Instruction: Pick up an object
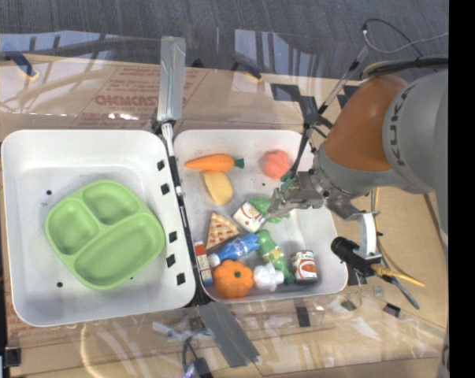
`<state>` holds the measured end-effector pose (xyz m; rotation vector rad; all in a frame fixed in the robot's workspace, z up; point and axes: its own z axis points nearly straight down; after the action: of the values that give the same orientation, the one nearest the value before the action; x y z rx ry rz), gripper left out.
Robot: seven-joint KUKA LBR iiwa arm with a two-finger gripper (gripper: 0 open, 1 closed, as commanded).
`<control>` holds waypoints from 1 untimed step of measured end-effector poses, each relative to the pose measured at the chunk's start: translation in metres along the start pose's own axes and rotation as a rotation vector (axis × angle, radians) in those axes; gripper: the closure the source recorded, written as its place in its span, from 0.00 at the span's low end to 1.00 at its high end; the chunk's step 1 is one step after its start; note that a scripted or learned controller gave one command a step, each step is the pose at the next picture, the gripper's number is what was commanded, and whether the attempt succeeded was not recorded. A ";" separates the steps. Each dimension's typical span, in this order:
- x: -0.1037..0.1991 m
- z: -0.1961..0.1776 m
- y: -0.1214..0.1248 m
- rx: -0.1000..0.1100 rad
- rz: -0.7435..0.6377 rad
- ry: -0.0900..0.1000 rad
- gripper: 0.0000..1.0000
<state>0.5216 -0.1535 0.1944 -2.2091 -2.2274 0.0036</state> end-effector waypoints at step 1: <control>-0.033 -0.010 -0.032 -0.001 -0.067 0.000 0.00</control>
<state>0.4896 -0.1867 0.2044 -2.1333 -2.3010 0.0020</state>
